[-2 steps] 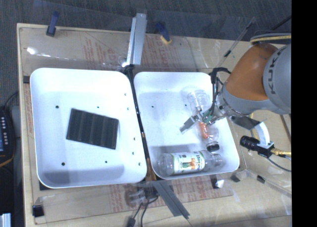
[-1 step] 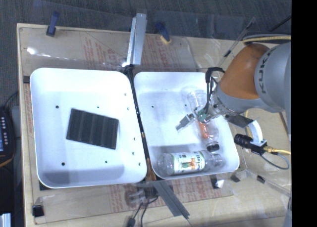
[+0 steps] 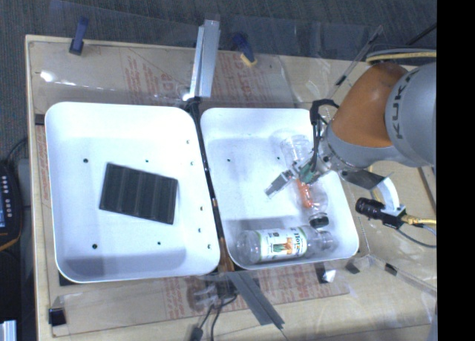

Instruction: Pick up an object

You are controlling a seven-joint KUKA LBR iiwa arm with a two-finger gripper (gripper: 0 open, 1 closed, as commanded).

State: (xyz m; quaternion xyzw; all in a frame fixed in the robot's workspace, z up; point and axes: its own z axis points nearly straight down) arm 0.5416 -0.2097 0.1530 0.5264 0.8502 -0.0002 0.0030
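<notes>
- Grey gripper [image 3: 291, 177] is low in the right bin [image 3: 223, 128], above the lying clear bottle [image 3: 286, 244].
- Whether it is open I cannot tell.
- Next, I judge: close, lift.

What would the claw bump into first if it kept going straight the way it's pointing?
Probably the white floor of the right bin. The claw points down and toward the left bin, and that patch looks bare. The small clear bottle with an orange inside lies just beside it. Depth is hard to judge.
</notes>
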